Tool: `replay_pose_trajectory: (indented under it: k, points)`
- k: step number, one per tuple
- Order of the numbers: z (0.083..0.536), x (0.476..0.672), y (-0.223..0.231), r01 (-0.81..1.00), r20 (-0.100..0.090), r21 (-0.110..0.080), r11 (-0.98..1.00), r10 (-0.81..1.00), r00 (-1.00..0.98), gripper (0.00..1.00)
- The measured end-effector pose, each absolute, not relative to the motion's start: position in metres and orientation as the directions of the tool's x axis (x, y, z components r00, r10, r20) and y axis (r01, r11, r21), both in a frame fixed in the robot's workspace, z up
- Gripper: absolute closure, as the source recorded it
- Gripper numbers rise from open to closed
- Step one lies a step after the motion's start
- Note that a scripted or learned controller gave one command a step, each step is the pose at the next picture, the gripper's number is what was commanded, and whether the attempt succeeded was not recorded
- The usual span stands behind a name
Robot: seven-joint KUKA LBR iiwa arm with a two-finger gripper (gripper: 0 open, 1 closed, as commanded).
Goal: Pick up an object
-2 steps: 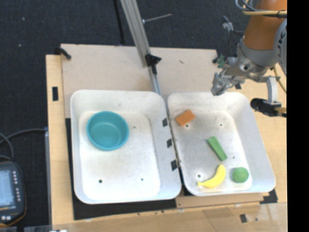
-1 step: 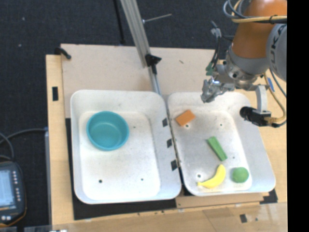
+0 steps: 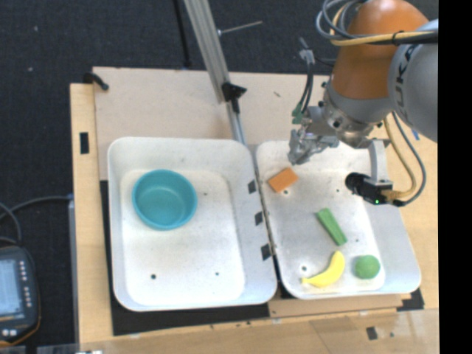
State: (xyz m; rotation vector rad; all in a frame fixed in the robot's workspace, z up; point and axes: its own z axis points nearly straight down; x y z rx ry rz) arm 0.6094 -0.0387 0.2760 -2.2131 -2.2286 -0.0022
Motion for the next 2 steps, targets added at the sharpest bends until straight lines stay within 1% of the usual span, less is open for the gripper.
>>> replay_pose_trajectory:
  k: [1, 2]
  points:
    - [0.267, 0.579, 0.015, 1.000, 0.001, -0.001, 0.007, 1.000, -0.007, 1.00]
    - [0.248, 0.550, 0.057, 1.000, 0.001, -0.001, 0.006, 1.000, -0.006, 1.00]
